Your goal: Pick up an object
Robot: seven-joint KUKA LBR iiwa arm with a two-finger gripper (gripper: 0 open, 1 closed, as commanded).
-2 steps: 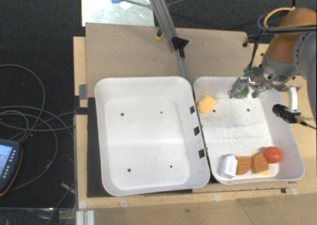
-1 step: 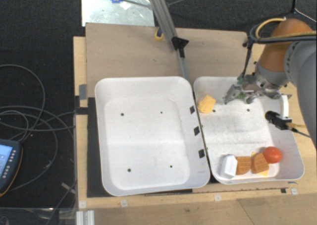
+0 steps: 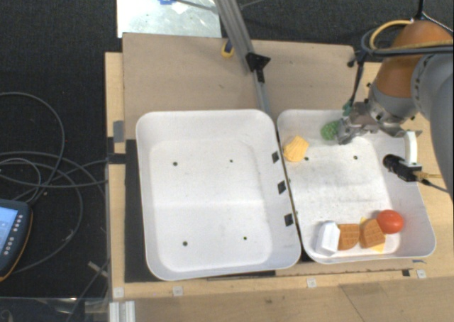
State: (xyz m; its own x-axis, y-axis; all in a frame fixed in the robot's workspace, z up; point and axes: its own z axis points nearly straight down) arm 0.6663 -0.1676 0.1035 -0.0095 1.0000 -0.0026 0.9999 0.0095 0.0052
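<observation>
Jaws: their state cannot be told; the gripper (image 3: 347, 131) is seen small and end-on at the far edge of the right bin (image 3: 355, 171), and nothing is seen to be held.
Nearest thing: a green piece (image 3: 330, 130) is found just left of the gripper, touching it or very nearly; which cannot be told.
Risk at the green piece: it lies close to the bin's far wall, so it may be pushed against the wall or nudged aside rather than enclosed, if the descent is off-centre.
Yellow piece (image 3: 296, 148): placed near the left wall of the same bin, apart from the gripper; it is judged unlikely to be disturbed.
Near-end cluster: a white block (image 3: 327, 237), two orange wafers (image 3: 360, 235) and a red ball (image 3: 389, 221) are packed together at the near wall, well apart from the gripper.
Risk at the cluster: were it targeted, two pieces could be caught at once, and the ball could be sent rolling.
Arm (image 3: 418, 72): reached in from the right over the bin's far corner; a scrape on the rim is judged possible.
Left bin (image 3: 213, 193): not involved.
</observation>
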